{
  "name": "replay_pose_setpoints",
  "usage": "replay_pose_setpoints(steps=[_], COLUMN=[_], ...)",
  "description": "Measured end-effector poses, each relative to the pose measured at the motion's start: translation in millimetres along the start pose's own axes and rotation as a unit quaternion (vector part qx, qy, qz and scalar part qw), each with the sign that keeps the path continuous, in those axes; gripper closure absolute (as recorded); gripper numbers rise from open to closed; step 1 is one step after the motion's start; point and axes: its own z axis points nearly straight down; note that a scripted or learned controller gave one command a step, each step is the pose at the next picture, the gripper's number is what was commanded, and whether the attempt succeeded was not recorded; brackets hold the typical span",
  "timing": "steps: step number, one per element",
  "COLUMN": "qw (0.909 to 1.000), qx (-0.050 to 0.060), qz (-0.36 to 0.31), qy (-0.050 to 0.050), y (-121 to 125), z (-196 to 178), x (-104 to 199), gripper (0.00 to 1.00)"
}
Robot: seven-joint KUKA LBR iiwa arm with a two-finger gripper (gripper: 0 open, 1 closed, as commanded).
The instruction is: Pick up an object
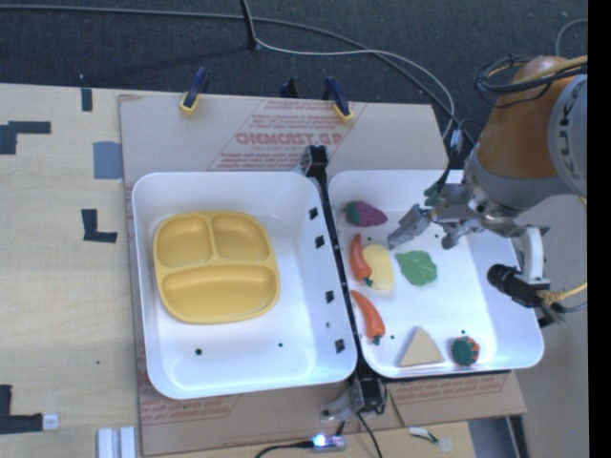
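While nothing sits between the fingers, the pick is judged not yet made.

Lower edge of right bin: a tan wedge (420,348) and a small dark-green ball with a red patch (465,350) lie near the front rim, well apart from the gripper.

Lower centre, by the divider: an orange-red pepper (368,315) lies along the left wall of the right bin (496,361).

Middle of right bin: a yellow piece (379,267) touches a second red-orange pepper (359,258); a green leafy piece (417,267) lies just beside them, below the gripper.

Gripper (431,229): hangs over the upper middle of the right bin, jaws spread apart, one finger pointing left toward the divider, holding nothing.

Upper part of right bin: a purple vegetable with a green tip (364,214) lies left of the gripper.

Left of frame: a yellow divided tray (216,265) rests in the left bin (153,198).

Risk: the items are crowded; a descent between the green piece and the yellow piece could nudge both and close on neither. The flat leafy piece may slip from the fingers.
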Motion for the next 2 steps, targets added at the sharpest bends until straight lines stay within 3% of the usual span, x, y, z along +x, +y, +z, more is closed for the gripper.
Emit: replay_pose_setpoints(steps=[1, 2], qw=[1.0000, 0.9999], qx=[-0.007, 0.003], qz=[0.000, -0.014], qy=[0.000, 0.000], y=[-43.1, -12.7], z=[-235.9, -161.2], x=[-1.0, 56.2], gripper=[0.00, 0.00])
